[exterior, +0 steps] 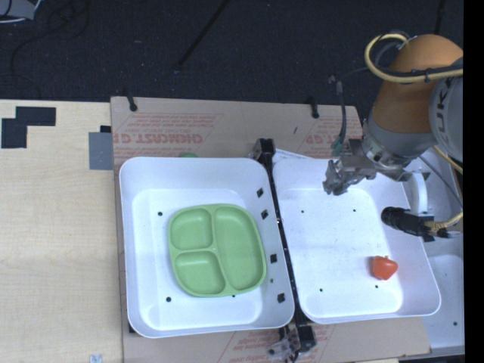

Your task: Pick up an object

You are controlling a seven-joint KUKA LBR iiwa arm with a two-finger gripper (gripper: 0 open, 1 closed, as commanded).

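At the far left of the frame, pale wooden bench top (53, 233) is showing, with black angular marks and a grey square near its upper part. To the right of that, a sheet of brown cardboard (219, 131) with reversed red lettering is lying under both bins.

The left white bin (144, 195) is sitting in the lower middle of the frame, and a green divided plate (217, 249) with three compartments is resting flat near its centre, slightly tilted in outline. A row of black clips is running between the two bins along their shared edge.

The right white bin (333, 278) is lying just beside the left one. A small red-orange object (384, 267), possibly a toy strawberry or pepper, is sitting in the lower right part of this bin, near its right wall.

The gripper (338, 183) is hanging over the upper edge of the right bin, well apart from the red-orange object. Nothing is showing between its fingers, though how widely they are parted is too small and dark to tell. The grey arm with its orange band (416, 89) is reaching in from the upper right of the frame.
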